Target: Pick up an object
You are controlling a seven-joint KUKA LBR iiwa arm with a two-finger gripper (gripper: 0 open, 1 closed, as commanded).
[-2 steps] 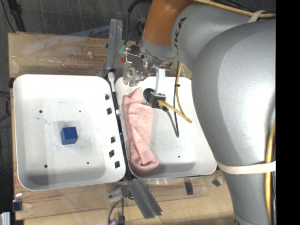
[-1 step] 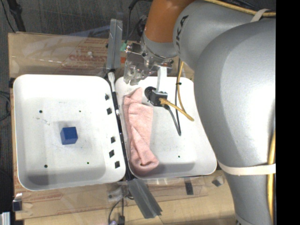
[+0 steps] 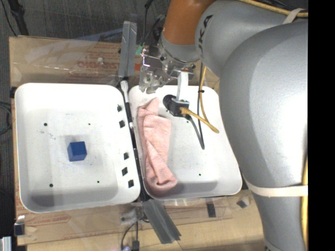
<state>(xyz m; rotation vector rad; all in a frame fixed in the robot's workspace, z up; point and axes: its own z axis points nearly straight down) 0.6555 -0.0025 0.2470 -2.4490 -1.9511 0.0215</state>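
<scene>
Here the grey arm point(image 3: 261, 88) reaches in from the right, its orange band point(image 3: 183, 12) high in the view, and the claw point(image 3: 149, 82) hangs over the far left corner of the right bin point(image 3: 220, 156). Whether the claw is spread or closed cannot be told — the metal parts there blur together, and nothing can be seen between them. Just below the claw lies a pink cloth point(image 3: 157, 145), stretched along the right bin's left wall from near the far end down to the near end, where it bunches into a rounded fold. A black-and-yellow cable point(image 3: 199, 120) trails from the wrist across the bin floor beside the cloth. In the left bin point(image 3: 31, 103) a small blue cube point(image 3: 77, 150) sits alone — well apart from the claw. Both bins rest side by side on the wooden counter point(image 3: 57, 59).
</scene>
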